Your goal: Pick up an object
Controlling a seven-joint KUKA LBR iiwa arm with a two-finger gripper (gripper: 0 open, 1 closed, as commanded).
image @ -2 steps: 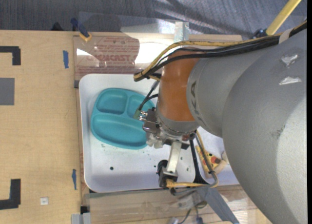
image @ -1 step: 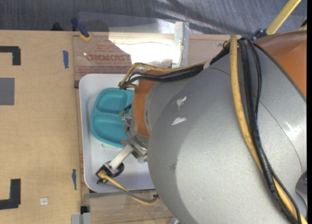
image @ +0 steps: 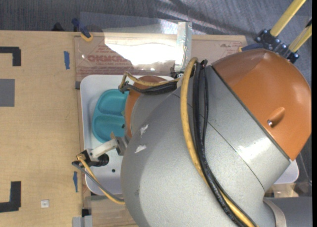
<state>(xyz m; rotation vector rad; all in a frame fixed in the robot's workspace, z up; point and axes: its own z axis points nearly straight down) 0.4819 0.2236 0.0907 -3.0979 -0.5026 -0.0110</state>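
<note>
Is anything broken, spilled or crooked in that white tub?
Nothing stands out. The teal object lies in the white bin, looking intact where it shows, with no spill beside it. The grey arm covers much of the rest.

We see the bench (image: 39, 122) taking up the left of the view, with one bin (image: 85, 107) at its right edge and an object (image: 109, 112) lying in that bin, close to the bin's left wall. The arm (image: 198, 161) reaches in from the right above this bin, covering its right part and hiding the object's right edge. Behind the bin we find a plastic sheet (image: 138, 55) lying between it and the bench's far edge, and at the lower right a corner of the second bin (image: 293, 174) shows past the arm.
</note>
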